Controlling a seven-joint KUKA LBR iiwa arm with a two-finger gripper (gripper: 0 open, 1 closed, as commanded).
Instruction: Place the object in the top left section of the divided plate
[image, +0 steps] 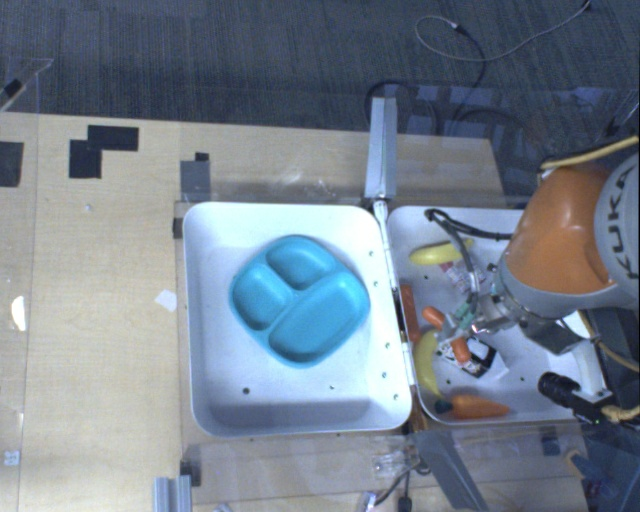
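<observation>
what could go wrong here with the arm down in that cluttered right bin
1. The gripper sits among crowded items, a banana, a carrot and small orange pieces, so it may grab the wrong thing or two at once.
2. Cables trail across the right bin near the arm and could snag.
3. The blue divided plate lies turned at an angle in the left bin, so a drop could land in the wrong section.

Our grey arm (575, 235) entering from three o'clock, its orange band bulking at upper right, our wrist angled down toward seven o'clock, our gripper (472, 335) low at the frame's right-centre.
</observation>
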